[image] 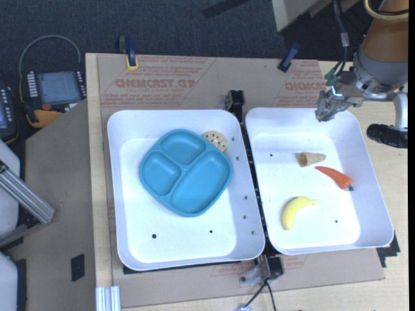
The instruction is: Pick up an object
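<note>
Here my grey two-finger gripper [326, 111] hangs over the far rim of the shallow white right-hand bin [373, 173], holding nothing; how wide it stands I cannot tell. Below lie a tan cone-shaped piece [310, 159], an orange carrot [334, 176] and a yellow banana [296, 211], all apart from me.

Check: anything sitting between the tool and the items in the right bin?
Nothing visible. The tool hangs over the right bin's far edge. The cone, carrot and banana lie apart on bare floor below it. The blue plate and cookie are in the left bin.
</note>
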Robot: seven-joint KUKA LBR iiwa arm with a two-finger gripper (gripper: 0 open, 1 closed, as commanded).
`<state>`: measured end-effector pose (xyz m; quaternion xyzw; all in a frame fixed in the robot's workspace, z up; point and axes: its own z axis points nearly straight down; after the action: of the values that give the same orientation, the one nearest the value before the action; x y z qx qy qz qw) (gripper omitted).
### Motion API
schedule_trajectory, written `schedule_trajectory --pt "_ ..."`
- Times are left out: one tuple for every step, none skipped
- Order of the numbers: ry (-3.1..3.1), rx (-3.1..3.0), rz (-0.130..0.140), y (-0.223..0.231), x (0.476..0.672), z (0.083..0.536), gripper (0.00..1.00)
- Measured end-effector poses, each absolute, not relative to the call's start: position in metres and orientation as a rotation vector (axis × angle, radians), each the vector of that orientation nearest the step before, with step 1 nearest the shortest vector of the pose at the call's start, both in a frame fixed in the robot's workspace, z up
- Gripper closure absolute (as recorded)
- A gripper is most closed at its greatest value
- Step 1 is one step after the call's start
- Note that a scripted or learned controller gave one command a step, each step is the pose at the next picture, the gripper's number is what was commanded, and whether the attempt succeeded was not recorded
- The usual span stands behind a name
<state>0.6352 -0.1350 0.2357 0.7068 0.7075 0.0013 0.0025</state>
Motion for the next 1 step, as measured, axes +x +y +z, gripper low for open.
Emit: schedule_trajectory --pt "2.229 2.219 -0.001 -0.0896 0.6242 0.2288 1.00"
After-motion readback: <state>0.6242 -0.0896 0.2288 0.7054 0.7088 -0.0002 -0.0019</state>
